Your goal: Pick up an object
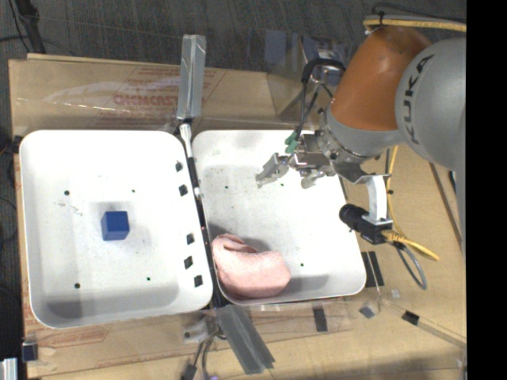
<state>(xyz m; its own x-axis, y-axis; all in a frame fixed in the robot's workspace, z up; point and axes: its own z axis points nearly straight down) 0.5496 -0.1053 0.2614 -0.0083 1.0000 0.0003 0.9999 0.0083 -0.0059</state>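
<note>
Its fingers spread and empty, the gripper (291, 170) hangs over the right bin (238, 153), with the pink cloth (248, 265) lying toward the bin's near-left corner, long axis crosswise.

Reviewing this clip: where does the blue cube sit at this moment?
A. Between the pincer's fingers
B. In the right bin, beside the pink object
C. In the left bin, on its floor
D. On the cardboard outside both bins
C. The blue cube lies on the floor of the left bin, apart from the pink object in the right bin and from the pincer over that bin.
</note>
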